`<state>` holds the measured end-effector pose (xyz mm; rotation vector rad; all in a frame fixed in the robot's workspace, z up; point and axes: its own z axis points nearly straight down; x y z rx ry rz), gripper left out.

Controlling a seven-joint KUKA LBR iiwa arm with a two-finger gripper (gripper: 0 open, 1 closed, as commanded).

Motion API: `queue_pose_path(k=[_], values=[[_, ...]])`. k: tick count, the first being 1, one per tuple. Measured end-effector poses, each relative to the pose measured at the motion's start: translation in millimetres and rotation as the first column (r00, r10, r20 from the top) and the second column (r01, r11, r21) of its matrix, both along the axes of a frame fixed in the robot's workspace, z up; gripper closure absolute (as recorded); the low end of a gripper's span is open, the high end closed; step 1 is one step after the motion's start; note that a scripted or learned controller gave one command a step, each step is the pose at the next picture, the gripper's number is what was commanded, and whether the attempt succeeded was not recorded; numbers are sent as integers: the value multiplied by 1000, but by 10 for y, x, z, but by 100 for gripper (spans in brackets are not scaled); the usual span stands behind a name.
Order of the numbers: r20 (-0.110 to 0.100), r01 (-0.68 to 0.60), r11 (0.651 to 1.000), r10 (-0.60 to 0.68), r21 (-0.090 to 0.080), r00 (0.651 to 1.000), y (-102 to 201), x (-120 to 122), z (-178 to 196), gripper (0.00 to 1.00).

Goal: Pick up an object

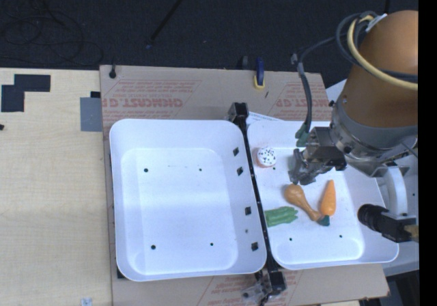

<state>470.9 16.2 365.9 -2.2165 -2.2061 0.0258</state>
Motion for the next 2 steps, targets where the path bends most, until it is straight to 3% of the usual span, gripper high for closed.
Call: queue_pose_path(k=[1, 2], values=[[23, -4, 1000, 4, 0, 1000, -146, 492, 531, 100], [14, -4, 1000, 4, 2, 1000, -192, 29, -13, 100]])
